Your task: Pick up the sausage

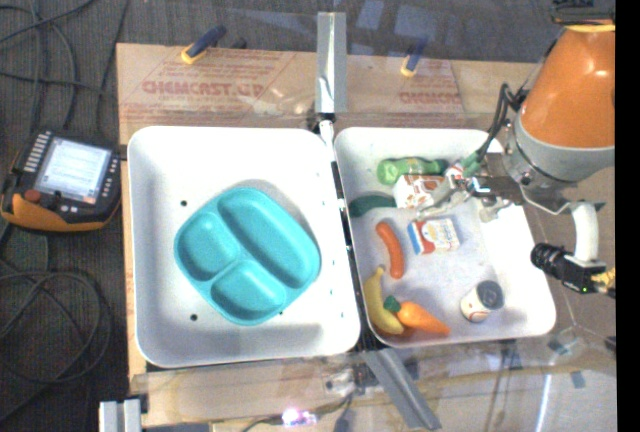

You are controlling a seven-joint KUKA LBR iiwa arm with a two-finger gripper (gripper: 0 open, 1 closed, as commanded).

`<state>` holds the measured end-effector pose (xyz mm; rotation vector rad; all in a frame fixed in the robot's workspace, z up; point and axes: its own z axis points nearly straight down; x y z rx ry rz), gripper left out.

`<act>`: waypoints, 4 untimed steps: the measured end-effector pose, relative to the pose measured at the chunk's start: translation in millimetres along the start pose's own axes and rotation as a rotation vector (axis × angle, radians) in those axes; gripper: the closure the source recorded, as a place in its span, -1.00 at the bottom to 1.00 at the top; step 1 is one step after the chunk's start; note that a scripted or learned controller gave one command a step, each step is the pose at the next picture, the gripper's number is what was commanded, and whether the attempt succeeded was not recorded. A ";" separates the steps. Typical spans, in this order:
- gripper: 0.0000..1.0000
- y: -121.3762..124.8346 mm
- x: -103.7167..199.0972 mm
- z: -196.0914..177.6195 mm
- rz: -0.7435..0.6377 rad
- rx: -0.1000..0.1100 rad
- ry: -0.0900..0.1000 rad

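From my console, nearest the camera lay a pointed orange toy carrot [420,319] against a curved yellow plastic banana [375,298], with a small round tan object with a dark cap [483,301] to their right, all in the shallow white right-hand bin [535,315]; the slim red-orange toy sausage [391,247] lay above them, down and to the left of the two-finger metal gripper [462,182], apart from it, beside a small red, white and blue carton [437,235]; the gripper hung over a white and red box [420,189], and I could not tell how it was set; a green plastic vegetable [405,167] lay just beyond; the left white bin [150,320] held a teal sectioned plate [248,253].
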<state>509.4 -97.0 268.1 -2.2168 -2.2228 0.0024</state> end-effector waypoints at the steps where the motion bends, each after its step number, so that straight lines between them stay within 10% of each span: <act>1: -1.00 8.2 0.1 156.8 0.017 0.003 0.001; 2: -1.00 41.7 0.8 178.7 -0.044 -0.009 -0.002; 3: 1.00 42.1 -0.1 169.2 -0.043 -0.011 -0.004; 4: 1.00 23.6 49.0 -7.2 -0.129 -0.001 -0.003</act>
